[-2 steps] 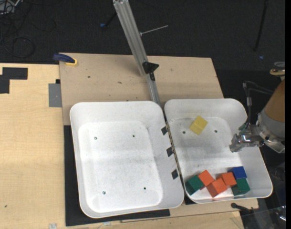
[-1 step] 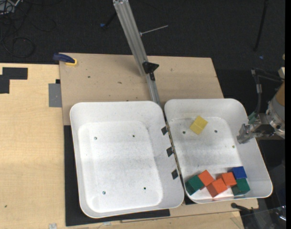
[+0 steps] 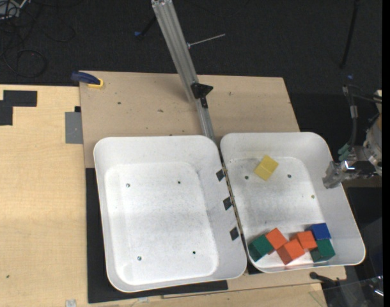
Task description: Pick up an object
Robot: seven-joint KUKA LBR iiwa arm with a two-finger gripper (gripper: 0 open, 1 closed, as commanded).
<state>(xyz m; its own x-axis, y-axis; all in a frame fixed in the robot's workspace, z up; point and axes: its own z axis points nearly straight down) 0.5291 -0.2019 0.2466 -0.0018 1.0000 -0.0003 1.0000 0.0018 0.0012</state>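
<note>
Gripper (image 3: 339, 174), its grasp state impossible to tell, sits at the right bin's (image 3: 339, 200) outer rim carrying nothing visible, so picking remains undone: yellow block (image 3: 266, 168) and the clustered blocks (image 3: 291, 245) lie inside.

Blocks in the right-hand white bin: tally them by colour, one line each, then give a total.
Yellow cube block: 1
Orange cube blocks: 3
Green cube blocks: 2
Blue cube block: 1
Total: 7, all in the right-hand white bin.
</note>
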